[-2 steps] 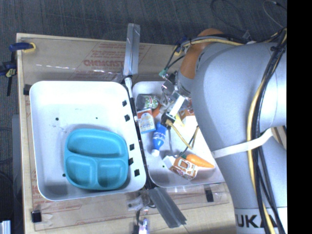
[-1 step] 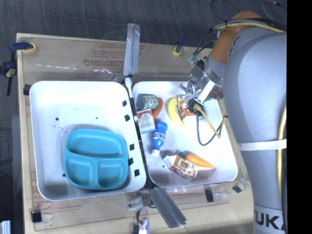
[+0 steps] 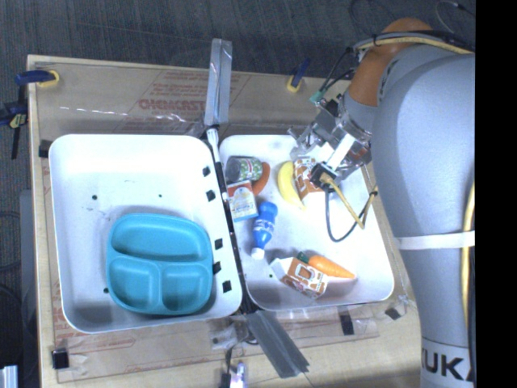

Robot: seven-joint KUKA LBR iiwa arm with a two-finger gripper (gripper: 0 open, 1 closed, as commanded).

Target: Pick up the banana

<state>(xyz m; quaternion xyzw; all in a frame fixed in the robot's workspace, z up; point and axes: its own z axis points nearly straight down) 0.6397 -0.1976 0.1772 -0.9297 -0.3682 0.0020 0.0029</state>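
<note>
The yellow banana (image 3: pixel 286 183) lies in the right bin (image 3: pixel 367 253), near its far middle. Hard against the banana's right side is a brown printed packet (image 3: pixel 306 179). My gripper (image 3: pixel 311 168) hangs over that packet, just right of the banana, with the arm coming in from the upper right. The wrist and the packet hide the fingertips, and nothing shows lifted between them.
The right bin also holds a dark can with a red end (image 3: pixel 244 170), a small white carton (image 3: pixel 241 203), a blue and white bottle (image 3: pixel 262 228), a carrot (image 3: pixel 329 267) and a brown box (image 3: pixel 302 277). A blue divided tray (image 3: pixel 160 263) lies in the left bin (image 3: pixel 77 184). A loose cable (image 3: pixel 343 217) hangs below the wrist.
</note>
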